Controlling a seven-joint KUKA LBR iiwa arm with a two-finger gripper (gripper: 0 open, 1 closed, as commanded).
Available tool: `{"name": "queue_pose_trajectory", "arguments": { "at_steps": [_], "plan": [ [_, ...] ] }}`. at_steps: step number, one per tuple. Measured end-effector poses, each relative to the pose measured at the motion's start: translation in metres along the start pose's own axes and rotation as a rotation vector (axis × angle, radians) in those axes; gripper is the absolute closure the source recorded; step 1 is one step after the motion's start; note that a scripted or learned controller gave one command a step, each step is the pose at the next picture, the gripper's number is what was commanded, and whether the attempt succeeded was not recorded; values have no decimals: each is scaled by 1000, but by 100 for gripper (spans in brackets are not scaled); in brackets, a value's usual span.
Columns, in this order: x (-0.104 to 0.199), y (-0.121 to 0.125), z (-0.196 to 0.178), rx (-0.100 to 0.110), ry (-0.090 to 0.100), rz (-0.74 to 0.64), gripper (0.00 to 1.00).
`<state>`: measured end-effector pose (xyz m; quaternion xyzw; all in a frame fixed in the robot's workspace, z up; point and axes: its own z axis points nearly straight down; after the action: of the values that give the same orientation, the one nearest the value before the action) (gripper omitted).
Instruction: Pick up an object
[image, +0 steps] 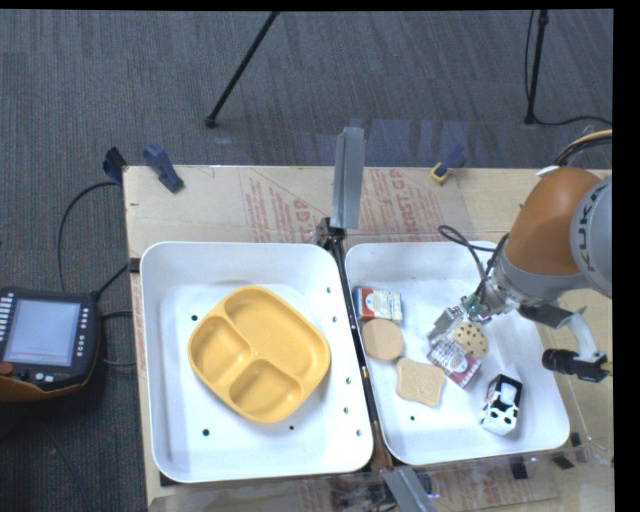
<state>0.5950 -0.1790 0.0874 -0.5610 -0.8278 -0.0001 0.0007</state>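
Fingers (452, 325) hang over the cracker (470, 340) in the right bin (545, 425), their grip impossible to tell.

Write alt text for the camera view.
A grey robot arm's pincer reaches into the right white bin above a round cracker and crinkly wrapper; a yellow divided plastic plate lies in the left white bin.

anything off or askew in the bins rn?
Nothing spilled or damaged. The yellow tray sits skewed in the left bin. In the right bin, the hand is low over a cracker lying on a crumpled packet.
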Motion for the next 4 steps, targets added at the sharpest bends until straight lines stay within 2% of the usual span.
{"name": "queue_pose_trajectory", "arguments": {
  "at_steps": [1, 2, 3, 4],
  "plan": [
    [0, 0, -10, -1, 1, 4, 100],
    [-46, 36, 0, 0, -1, 198, 100],
    [-44, 18, -4, 0, 0, 462, 100],
    [-45, 18, -15, 0, 0, 461, 100]
  ]
}}
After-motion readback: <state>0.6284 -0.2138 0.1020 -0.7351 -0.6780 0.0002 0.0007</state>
